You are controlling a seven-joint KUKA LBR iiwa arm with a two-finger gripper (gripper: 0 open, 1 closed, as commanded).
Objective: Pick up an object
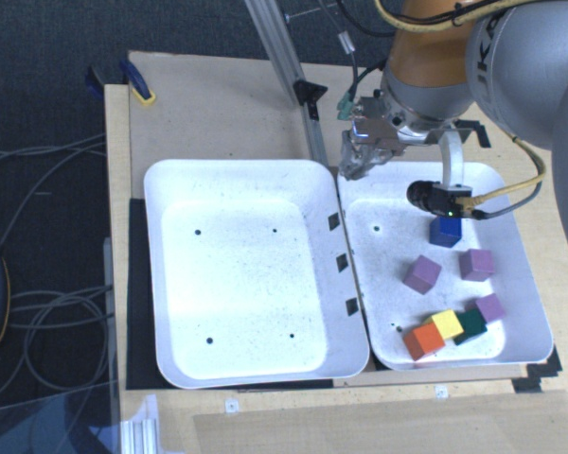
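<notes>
Camera view: my metal hand point(367, 155) hovers at upper centre, its grip unreadable; matte cubes, one blue cube point(445, 232), dot the glossy white right bin point(521, 282).

The arm point(511, 55) is a thick, rounded grey tube with a wide orange band point(435, 3) above the wrist. Yellow and black cables loop over the orange section (one yellow lead trails along the lower side to a small black unit). Below the band sits a grey metal wrist block with bare fittings and a pale bracket hanging from it.
</notes>
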